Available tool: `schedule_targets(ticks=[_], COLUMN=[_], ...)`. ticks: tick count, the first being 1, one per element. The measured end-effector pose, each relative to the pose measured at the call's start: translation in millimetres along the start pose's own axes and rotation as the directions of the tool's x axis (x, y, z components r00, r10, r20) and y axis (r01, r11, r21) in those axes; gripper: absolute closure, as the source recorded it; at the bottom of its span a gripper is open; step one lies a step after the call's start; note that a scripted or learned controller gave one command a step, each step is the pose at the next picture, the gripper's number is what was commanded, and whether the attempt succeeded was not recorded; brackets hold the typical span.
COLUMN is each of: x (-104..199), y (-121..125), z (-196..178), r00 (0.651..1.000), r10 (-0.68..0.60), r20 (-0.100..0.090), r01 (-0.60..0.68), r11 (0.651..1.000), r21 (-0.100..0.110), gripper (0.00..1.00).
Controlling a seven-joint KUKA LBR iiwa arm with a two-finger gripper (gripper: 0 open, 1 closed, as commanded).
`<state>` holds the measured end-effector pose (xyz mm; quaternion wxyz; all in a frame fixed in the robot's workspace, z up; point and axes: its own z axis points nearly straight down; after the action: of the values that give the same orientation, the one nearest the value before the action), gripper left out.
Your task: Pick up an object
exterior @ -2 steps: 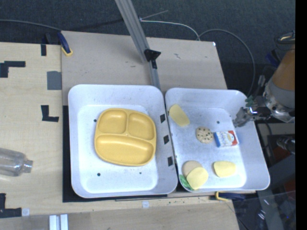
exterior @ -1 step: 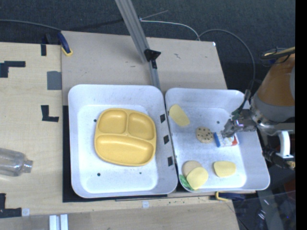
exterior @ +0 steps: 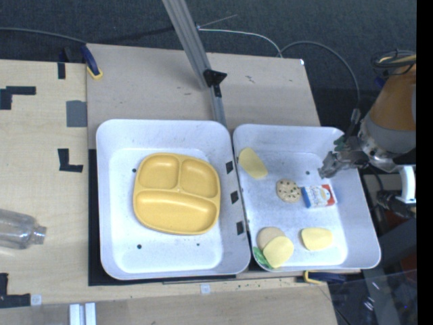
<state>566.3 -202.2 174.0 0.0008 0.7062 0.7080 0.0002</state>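
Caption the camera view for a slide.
Tool poised over right bin near small carton; yellow tray in left bin.

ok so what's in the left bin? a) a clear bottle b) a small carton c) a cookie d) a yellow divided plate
d, the yellow divided plate lies alone in the left bin, while the cookie and small carton lie in the right bin and the clear bottle lies on the bench outside both.

Frame's right edge cuts off the arm (exterior: 396,110); label on small carton (exterior: 318,196) unreadable.
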Motion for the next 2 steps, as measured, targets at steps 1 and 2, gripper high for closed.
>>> schedule_targets(ticks=[1, 2], x=[42.2, 48.1], y=[-9.7, 54.1], z=[32.9, 45.7], r00=[1.000, 1.000], r10=[-0.001, -0.002], r20=[-0.003, -0.001], r01=[0.001, 0.002], r11=[1.000, 1.000], r21=[0.007, -0.001], gripper=[1.00, 1.00])
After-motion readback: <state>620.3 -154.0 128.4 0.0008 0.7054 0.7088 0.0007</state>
